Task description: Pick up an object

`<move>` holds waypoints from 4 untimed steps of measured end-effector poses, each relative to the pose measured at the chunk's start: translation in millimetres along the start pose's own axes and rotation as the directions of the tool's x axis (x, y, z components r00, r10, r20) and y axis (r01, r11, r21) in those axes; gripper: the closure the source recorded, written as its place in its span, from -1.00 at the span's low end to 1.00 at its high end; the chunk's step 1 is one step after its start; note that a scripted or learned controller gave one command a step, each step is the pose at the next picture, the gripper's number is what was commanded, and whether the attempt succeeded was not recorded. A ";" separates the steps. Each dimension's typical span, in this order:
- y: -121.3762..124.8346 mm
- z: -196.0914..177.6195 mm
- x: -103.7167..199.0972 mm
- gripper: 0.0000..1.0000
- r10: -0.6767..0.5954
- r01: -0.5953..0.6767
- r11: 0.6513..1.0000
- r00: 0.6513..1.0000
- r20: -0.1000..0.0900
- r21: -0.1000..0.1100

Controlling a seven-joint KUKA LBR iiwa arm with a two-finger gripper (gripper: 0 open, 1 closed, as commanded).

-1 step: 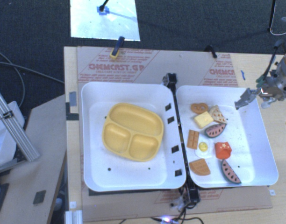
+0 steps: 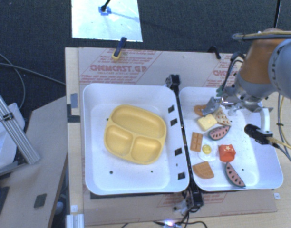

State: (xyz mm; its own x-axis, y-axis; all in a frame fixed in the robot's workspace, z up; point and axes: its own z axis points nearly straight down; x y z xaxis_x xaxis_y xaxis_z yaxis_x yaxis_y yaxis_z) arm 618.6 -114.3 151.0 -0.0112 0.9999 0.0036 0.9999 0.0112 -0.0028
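Hovering at the top of the right bin [image 2: 274, 175], the tool [image 2: 215, 104] is hanging over the upper end of a cluster of toy food — whether it is open or closed cannot be told from this slanted view. Nothing is showing between its tips, so I judge the pick as not yet made.

The candidates are lying close together: a yellow cheese block [image 2: 207, 122] just below the tool, a brown piece [image 2: 199, 110] partly under it, a cracker-like piece [image 2: 222, 117] beside the block, and a watermelon slice [image 2: 219, 132] touching that group. Further down are sitting a waffle piece [image 2: 196, 141], a fried egg [image 2: 207, 150], a red piece [image 2: 227, 152], an orange wedge [image 2: 203, 170] and a second watermelon slice [image 2: 234, 175]. The left bin [image 2: 95, 175] is carrying a yellow divided plate [image 2: 134, 133].

The risk here is crowding — a descent could land on two items at once, push the cheese block sideways, or close on a thin flat piece and slip off.
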 end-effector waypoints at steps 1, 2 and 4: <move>-56.7 70.3 -8.3 -1.00 0.013 -0.013 1.000 1.000 0.002 0.003; 51.0 66.0 7.5 -1.00 0.007 -0.007 1.000 1.000 0.005 0.013; 31.9 -39.9 82.9 1.00 0.000 0.000 1.000 1.000 0.002 -0.012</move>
State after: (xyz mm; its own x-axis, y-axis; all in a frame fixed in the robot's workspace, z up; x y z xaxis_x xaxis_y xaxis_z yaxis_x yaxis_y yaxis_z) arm 649.7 -31.3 191.1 -0.0109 0.9999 0.0021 0.9999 0.0109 0.0091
